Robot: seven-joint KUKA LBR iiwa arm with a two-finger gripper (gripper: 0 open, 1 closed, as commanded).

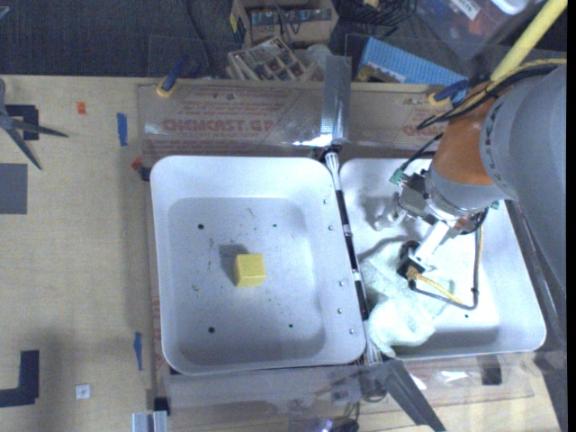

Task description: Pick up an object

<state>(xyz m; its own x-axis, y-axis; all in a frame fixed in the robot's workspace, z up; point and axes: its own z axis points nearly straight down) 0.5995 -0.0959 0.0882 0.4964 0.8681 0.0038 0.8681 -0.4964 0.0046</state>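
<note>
1. The table (63,268) carries two shallow white bins set side by side, with their inner rims touching.
2. The left bin (171,241) holds one yellow block (249,269). The block rests on the bin floor, slightly left of centre and clear of all four walls. Small dark specks are scattered on the floor around it.
3. The right bin (517,327) holds a white crumpled mass (396,320) in its near left corner, against the wall it shares with the left bin. More pale material lies just behind it, toward the middle of the bin.
4. The grey arm (531,133) enters from the right. Its orange band (461,156) sits above the far part of the right bin.
5. The end effector (394,214) is positioned over the far left part of the right bin, near the shared wall. It is well apart from the yellow block.
6. End effector state: cannot be determined from this view, because its tip blends with the white bin surface. No object is visibly held.
</note>
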